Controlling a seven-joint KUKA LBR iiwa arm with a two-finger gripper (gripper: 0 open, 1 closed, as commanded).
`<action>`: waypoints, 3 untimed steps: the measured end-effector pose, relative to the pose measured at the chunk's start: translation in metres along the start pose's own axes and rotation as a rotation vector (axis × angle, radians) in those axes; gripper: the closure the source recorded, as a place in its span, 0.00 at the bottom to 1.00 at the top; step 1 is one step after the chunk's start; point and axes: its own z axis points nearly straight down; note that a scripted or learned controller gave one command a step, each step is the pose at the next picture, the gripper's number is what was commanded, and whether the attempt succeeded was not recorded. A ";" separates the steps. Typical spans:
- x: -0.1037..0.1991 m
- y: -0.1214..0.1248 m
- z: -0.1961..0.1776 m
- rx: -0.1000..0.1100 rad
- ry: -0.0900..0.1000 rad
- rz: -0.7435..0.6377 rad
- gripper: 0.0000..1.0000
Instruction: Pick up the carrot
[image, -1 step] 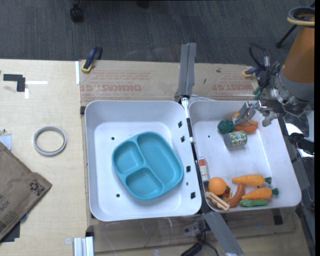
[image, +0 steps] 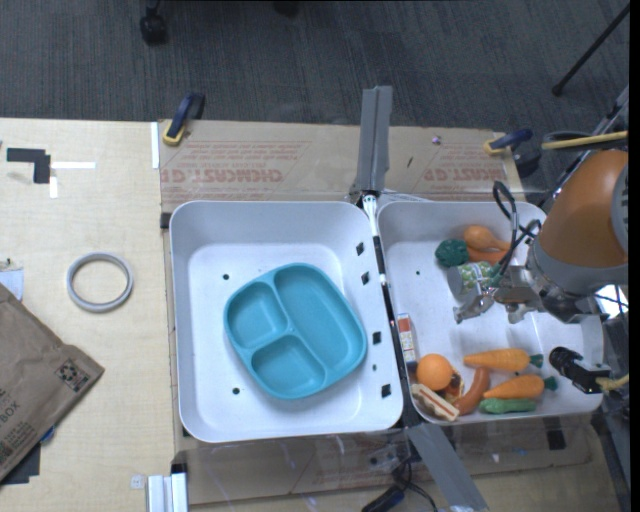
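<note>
We see the grey arm with its orange band reaching in from the right over the right-hand shallow white bin (image: 400, 300), and its gripper (image: 492, 303) hangs above the middle of that bin, with two metal fingers that look spread apart and nothing between them. The orange plastic carrot with a green end (image: 497, 359) lies flat on the floor of this bin, a little nearer to the camera than the gripper and apart from it; a second, similar orange carrot (image: 517, 386) lies just beside it, close to a green pea pod (image: 508, 405). Near them we find an orange ball-shaped fruit (image: 434, 371) and a reddish sausage (image: 473, 388). In the left white bin (image: 190, 320) a turquoise plastic plate with three compartments (image: 294, 329) rests alone. On the light wooden worktop (image: 80, 220) to the left a ring of tape (image: 100, 281) lies. We judge that the step in hand is the approach: the carrot is not yet grasped. The next move calls for bringing the gripper above the carrot, turning the fingers across its long body, and then going down without catching the neighbouring toys.
</note>
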 end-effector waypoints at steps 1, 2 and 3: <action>-0.010 -0.056 0.024 -0.001 0.000 0.039 0.00; -0.054 -0.054 -0.027 -0.004 -0.001 -0.168 0.00; -0.018 -0.056 0.024 -0.001 0.000 -0.445 0.00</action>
